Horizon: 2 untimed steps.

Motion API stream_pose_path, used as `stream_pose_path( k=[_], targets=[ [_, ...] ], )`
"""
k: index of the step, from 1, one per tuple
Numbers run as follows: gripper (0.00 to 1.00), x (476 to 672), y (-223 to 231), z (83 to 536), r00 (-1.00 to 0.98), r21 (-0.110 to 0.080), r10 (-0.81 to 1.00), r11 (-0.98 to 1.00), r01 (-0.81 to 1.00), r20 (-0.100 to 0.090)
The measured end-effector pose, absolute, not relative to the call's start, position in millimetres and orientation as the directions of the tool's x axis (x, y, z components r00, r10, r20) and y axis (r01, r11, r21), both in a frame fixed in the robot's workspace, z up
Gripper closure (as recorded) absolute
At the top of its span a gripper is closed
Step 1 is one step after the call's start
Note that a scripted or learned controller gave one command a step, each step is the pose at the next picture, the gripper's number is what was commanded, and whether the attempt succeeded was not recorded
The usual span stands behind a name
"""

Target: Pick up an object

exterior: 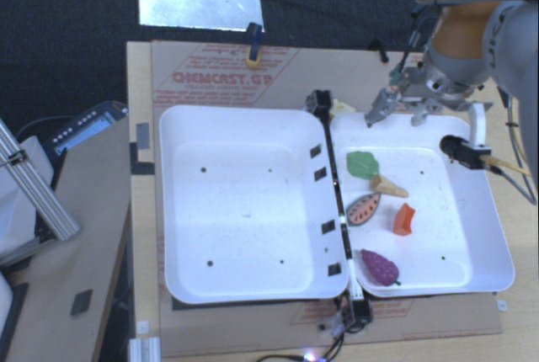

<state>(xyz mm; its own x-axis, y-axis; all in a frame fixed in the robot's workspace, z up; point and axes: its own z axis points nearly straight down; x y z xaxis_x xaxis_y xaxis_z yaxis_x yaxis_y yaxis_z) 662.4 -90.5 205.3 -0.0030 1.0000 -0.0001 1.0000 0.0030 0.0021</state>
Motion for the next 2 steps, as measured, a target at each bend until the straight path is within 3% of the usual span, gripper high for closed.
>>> stream_pose_path(
  k=[1,2],
  targets=[
    [0.0,592.4,-122.4,78.5,0.004,-0.012,1.0,-0.004,1.0,0.001],
    [1.0,598.9,-120.6,96.7,-0.002,0.004,1.0,0.002,1.0,-0.001]
  ],
)
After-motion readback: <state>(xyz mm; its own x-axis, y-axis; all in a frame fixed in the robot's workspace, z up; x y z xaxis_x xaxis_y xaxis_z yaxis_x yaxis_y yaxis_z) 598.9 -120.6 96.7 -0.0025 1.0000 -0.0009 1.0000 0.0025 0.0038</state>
